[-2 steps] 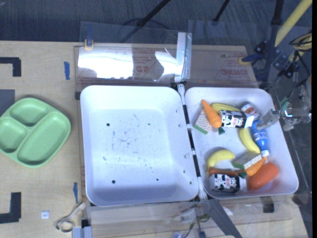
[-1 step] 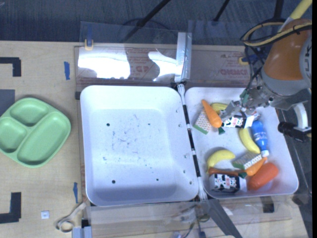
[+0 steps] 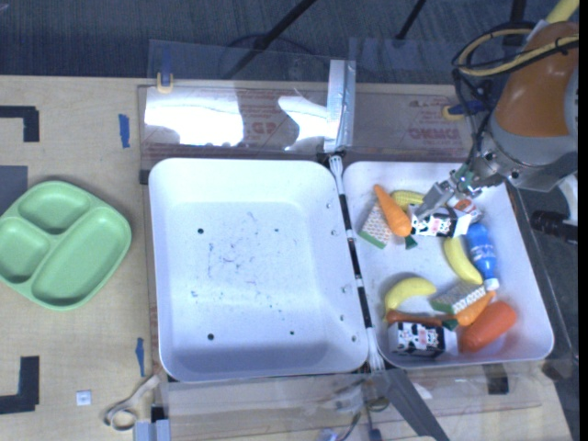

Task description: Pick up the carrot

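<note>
Hovering w/ gripper (image 3: 439,197) at upper centre-right of frame, fingers looking spread w/ nothing between, just right of carrot (image 3: 393,210) lying in right bin (image 3: 537,274), and probably risking a miss or grabbing cow-print box (image 3: 434,223) beside it.

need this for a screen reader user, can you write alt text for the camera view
The arm's end effector hangs over the right white bin, close beside the carrot, which lies among bananas, a blue bottle and other toy items. The left white bin sits alongside, and a green divided plate rests on the bench to its left.
</note>
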### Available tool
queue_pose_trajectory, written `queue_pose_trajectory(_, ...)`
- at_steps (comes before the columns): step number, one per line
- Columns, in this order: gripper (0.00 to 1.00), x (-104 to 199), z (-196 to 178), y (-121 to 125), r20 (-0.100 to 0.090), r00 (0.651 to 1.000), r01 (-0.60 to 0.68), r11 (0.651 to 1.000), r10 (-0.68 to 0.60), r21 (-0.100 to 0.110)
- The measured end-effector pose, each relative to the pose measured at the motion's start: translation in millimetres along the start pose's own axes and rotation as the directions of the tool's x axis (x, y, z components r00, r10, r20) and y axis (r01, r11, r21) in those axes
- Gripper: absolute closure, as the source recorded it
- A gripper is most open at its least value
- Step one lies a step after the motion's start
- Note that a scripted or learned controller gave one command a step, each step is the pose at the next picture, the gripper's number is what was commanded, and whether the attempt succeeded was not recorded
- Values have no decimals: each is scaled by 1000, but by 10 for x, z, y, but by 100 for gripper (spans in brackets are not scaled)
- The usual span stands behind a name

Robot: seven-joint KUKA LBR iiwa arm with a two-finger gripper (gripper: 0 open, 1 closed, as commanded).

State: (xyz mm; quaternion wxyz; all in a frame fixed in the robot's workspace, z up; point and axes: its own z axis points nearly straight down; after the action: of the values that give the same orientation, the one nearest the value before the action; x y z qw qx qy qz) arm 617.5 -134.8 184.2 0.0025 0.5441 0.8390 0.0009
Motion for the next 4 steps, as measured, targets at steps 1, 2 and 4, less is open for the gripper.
queue_pose_trajectory(1,0,272,582,207,0,981,195,981,-195,-2)
queue_pose_trajectory(2,0,-104,782,358,9,883,469,883,-468,-7)
queue_pose_trajectory(4,0,89,212,588,-2,994,111,994,-111,1)
